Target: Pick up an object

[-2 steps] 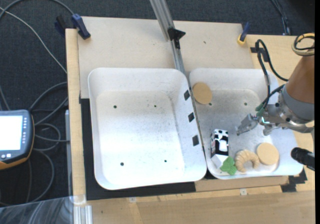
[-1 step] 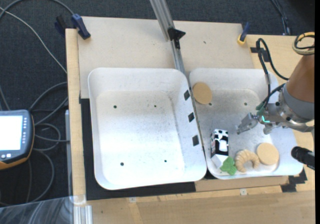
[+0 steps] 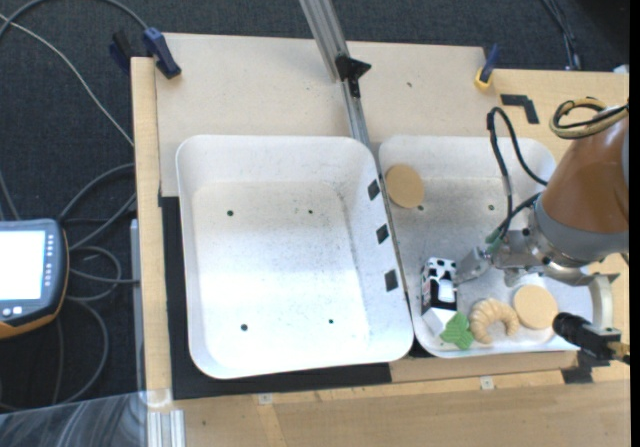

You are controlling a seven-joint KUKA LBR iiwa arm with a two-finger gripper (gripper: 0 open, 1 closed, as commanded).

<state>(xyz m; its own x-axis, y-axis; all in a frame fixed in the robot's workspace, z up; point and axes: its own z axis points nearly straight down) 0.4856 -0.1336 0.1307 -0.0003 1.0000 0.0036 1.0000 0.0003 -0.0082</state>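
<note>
Seemingly empty, the gripper (image 3: pixel 478 263) hovers beside the black-and-white object (image 3: pixel 438 284).

Pale beige flat board surface (image 3: pixel 270 85), light wood edging on its left side and front. Two shallow white plastic bins sit directly on it side by side: large left bin (image 3: pixel 200 235) and right bin (image 3: pixel 440 160), rims touching along the middle. Thin black mat (image 3: pixel 178 335) shows under the left bin's left and front edges. Blue clamp (image 3: pixel 160 50) grips the back-left corner, yellow-and-blue clamp (image 3: pixel 487 70) the back edge at right.
</note>
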